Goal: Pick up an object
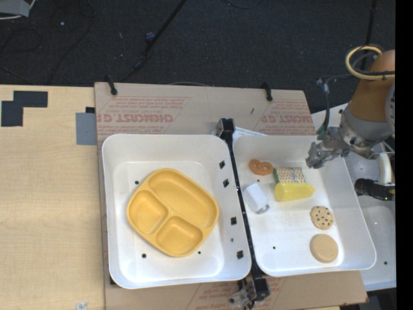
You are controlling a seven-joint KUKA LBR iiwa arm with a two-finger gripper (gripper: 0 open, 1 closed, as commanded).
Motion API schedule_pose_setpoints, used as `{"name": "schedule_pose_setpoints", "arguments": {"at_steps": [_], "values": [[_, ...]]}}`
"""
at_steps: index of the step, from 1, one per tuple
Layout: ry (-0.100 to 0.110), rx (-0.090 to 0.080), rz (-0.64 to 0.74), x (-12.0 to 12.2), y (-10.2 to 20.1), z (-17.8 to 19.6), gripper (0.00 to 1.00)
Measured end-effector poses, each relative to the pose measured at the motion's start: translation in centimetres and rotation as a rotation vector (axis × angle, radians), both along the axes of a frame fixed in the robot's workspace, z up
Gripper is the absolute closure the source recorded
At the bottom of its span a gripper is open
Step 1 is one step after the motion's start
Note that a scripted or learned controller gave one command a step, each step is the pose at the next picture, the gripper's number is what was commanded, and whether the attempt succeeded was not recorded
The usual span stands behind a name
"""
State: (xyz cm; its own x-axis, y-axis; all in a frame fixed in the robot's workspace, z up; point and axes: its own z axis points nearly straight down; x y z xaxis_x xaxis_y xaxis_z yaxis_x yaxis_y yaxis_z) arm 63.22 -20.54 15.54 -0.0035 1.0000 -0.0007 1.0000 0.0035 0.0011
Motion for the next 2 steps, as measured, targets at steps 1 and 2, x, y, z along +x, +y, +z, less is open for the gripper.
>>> {"name": "schedule_pose_setpoints", "arguments": {"at_steps": [1,2], "values": [[-0.002,0.0,0.001,-0.6,0.2,4.6,1.0],[-0.002,0.0,0.001,-0.5,0.1,8.9,1.0]]}}
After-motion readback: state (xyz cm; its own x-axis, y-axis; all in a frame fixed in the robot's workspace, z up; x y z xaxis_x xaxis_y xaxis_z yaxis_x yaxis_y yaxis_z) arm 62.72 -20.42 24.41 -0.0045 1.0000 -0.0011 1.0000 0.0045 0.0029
